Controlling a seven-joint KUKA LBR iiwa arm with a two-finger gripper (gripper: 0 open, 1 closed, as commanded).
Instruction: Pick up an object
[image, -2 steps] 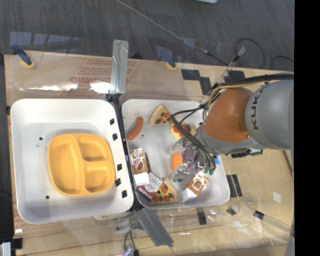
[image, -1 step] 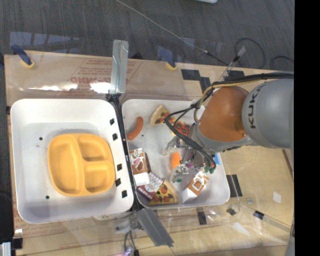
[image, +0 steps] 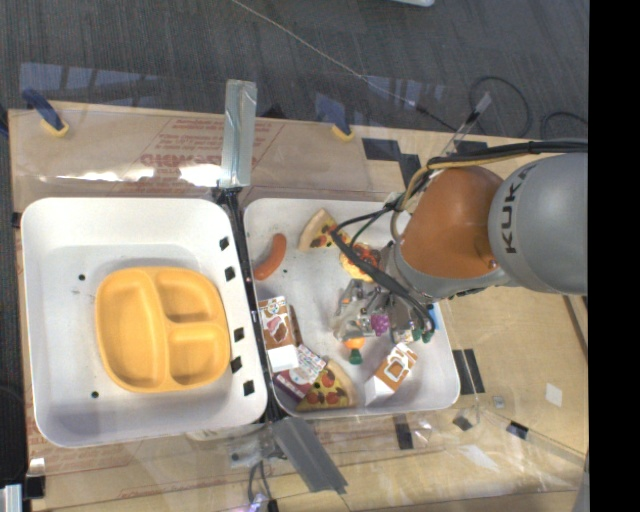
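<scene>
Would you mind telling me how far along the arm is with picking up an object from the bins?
Done: the arm has reached into the right bin, and its gripper sits low among the toy food there. In hand: nothing I can confirm; the view does not show an item held. Left: the grasp and lift. The hot dog, the pizza slice and the yellow tray in the left bin all lie in place.

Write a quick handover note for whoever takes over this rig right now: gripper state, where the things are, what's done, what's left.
Gripper: low in the right bin, among the toy food; nothing is seen between its fingers.
Things: sausage and pizza slice at the bin's far side; second pizza slice at the near edge; small carton beside the gripper. Yellow divided tray lies in the left bin.
Done: arm is down at the pile.
Left: grasp one object and lift it.
</scene>
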